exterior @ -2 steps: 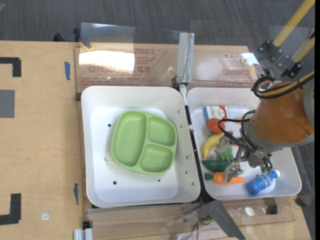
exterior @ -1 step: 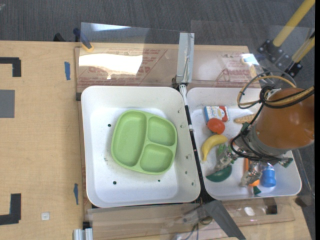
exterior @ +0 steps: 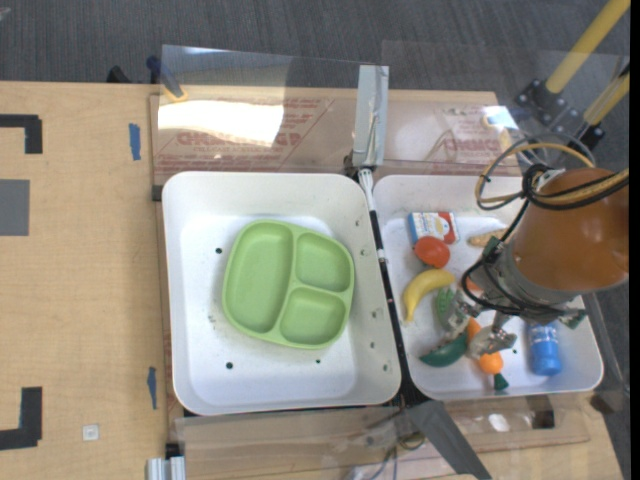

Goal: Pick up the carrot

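Tool [exterior: 478,330] positioned low in the right bin [exterior: 590,378], directly beside the carrot [exterior: 490,362] near the banana [exterior: 424,288]; its grip state cannot be determined.

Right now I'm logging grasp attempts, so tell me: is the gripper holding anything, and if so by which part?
Cannot be told. The gripper sits low in the right bin next to the carrot, but the view doesn't settle whether anything is between its fingers.

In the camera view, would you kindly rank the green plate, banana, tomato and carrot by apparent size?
Largest to smallest:
1. green plate
2. banana
3. tomato
4. carrot, though the gripper partly hides it, so its place is unsure.
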Tool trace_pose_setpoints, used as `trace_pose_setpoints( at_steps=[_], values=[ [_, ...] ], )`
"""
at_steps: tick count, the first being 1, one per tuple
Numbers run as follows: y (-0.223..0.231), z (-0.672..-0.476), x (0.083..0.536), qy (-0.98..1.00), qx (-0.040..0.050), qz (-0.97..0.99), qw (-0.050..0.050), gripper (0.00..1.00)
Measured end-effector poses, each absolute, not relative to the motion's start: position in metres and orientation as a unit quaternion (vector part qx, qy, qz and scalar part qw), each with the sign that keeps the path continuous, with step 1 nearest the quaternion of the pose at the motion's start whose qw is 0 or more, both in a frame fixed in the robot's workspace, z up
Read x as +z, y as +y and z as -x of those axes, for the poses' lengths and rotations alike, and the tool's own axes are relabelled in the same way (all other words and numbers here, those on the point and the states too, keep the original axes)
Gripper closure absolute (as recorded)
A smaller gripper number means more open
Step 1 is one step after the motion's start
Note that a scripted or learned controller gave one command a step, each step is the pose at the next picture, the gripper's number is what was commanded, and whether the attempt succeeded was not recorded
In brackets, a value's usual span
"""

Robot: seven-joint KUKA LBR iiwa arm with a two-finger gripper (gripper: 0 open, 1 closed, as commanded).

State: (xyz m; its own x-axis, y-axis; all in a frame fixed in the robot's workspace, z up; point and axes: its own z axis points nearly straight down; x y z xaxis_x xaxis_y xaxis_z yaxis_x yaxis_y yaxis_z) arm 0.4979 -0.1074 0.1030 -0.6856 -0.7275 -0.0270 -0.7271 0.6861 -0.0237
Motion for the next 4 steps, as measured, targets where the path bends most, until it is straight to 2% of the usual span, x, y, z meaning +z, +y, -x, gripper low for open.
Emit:
trace_pose_setpoints(
  at_steps=[1, 2, 3, 4],
  values=[
    [-0.076, -0.491, 0.187, 0.894, -0.0015, 0.449, 0.005, 1.00],
    [-0.075, -0.493, 0.196, 0.894, -0.0011, 0.447, 0.007, 1.00],
    [-0.015, -0.482, 0.254, 0.897, -0.0012, 0.442, 0.006, 1.00],
    [-0.082, -0.493, 0.231, 0.785, -0.0006, 0.620, 0.002, 1.00]
  ],
)
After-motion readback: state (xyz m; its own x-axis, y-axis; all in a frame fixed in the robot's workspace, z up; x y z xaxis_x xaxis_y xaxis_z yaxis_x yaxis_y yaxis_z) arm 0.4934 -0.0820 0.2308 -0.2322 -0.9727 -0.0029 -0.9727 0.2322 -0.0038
